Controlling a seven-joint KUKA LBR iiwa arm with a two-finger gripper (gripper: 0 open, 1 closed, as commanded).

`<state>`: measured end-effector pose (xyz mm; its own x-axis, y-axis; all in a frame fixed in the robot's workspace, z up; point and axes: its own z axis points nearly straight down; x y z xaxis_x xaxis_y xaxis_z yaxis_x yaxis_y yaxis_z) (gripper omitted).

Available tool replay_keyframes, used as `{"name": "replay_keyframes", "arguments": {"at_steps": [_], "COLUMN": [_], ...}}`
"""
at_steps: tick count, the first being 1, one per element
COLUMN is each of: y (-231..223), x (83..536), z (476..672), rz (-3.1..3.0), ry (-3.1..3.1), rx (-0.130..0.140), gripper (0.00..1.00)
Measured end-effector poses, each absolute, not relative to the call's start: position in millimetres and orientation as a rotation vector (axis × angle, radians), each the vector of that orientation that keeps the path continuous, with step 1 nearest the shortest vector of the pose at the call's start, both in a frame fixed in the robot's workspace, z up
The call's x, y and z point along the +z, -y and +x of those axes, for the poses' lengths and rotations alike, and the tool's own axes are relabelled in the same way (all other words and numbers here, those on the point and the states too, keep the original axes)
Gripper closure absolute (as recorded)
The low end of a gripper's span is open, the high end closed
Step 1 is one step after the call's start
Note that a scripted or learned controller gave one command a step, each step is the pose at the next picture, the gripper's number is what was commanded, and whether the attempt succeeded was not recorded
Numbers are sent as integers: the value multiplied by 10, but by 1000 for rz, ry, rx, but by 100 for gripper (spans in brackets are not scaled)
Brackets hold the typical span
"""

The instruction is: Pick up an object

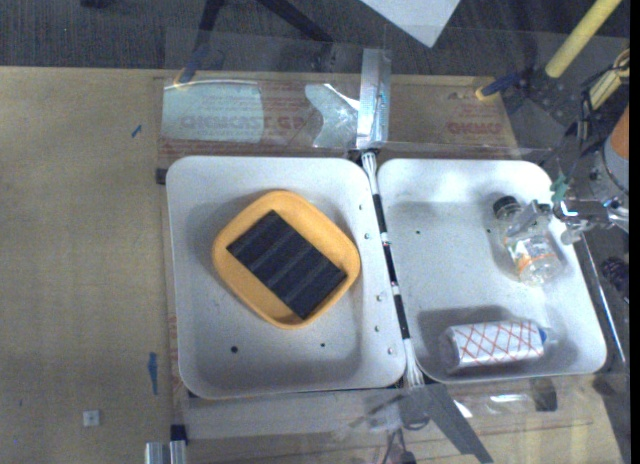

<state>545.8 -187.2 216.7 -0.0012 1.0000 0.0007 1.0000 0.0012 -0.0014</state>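
Pincer (pixel 560 202) at right bin's (pixel 430 187) far-right rim, beside clear bottle (pixel 527 249); opening cannot tell; risk: slick bottle rolls, rim collision.

Wooden bench (pixel 70 252) bears two white bins (pixel 190 352) side by side

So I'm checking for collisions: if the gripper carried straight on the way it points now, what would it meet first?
Probably the clear bottle in the right bin: the gripper sits just right of it, seemingly pointing left and down, though depth is unclear from this view.
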Motion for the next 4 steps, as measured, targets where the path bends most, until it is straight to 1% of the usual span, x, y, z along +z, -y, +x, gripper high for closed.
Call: {"name": "replay_keyframes", "arguments": {"at_steps": [1, 2, 3, 4], "y": [1597, 1461, 1728, 1954], "x": [2660, 1248, 1190, 870], "z": [5243, 5725, 6096, 6482], "rz": [-2216, -1966, -1810, -1760], "ry": [2230, 2450, 2542, 2610], "rx": [-1, 0, -14, -3], "gripper": [0, 0, 0, 0]}}
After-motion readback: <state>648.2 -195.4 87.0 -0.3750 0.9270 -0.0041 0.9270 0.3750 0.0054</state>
